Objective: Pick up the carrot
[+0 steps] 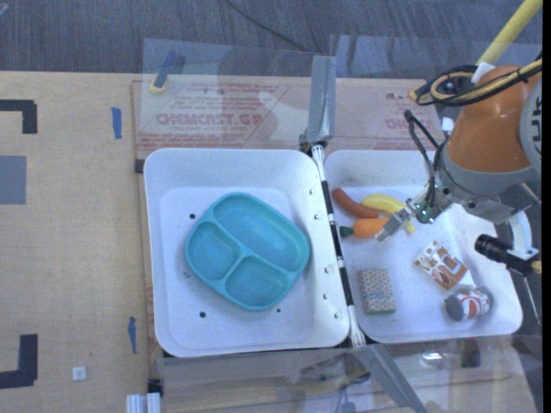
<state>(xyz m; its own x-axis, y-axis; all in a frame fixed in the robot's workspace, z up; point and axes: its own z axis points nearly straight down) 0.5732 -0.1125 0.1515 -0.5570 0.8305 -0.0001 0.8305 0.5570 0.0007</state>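
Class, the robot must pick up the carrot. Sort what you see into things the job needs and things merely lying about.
Needed for the job:
small orange carrot
grey metal pincer

Merely lying about:
long red-orange sausage
yellow banana
teal divided plastic plate
speckled square sponge
orange-and-white printed packet
small silver can

Orange carrot [368, 227], yellow banana [384, 203], turquoise plate [248, 249], white bins [164, 231].

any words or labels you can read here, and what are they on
"CHEMCAST GP", likely: faint red print on the clear sheet behind the left bin; the smaller lines around it are too blurred to read.
Similar red print on the clear sheet behind the right bin: too faint to read.
Orange and white packet: printing blurred.
Small patterned box: nothing readable.
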